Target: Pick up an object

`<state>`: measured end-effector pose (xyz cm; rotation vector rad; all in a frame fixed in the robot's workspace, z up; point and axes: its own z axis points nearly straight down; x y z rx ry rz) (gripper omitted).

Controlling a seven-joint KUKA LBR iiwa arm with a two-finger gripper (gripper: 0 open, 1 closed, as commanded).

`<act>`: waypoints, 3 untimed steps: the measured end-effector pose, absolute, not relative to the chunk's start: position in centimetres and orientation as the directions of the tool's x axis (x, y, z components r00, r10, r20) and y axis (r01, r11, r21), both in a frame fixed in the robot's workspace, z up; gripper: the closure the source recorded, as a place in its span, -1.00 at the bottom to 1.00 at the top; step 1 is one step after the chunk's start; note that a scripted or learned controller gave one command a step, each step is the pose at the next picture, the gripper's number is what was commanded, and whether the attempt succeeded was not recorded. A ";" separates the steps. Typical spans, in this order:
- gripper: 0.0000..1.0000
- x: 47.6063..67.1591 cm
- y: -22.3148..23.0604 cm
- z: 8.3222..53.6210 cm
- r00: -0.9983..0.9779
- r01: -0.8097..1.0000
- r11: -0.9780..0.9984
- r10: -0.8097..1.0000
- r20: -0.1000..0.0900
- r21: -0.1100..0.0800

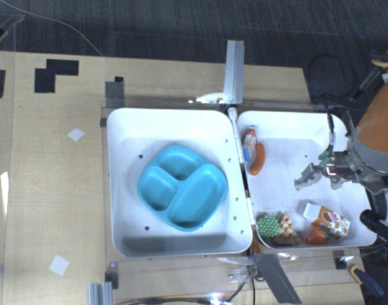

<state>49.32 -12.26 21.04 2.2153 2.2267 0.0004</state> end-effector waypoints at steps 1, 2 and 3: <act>-1.00 50.9 -9.9 22.2 -0.007 1.000 0.007 1.000 0.000 0.001; -1.00 48.7 -15.7 13.2 0.002 1.000 -0.002 1.000 0.000 -0.001; -1.00 54.6 -13.9 15.0 -0.474 0.880 0.474 0.880 -0.002 0.004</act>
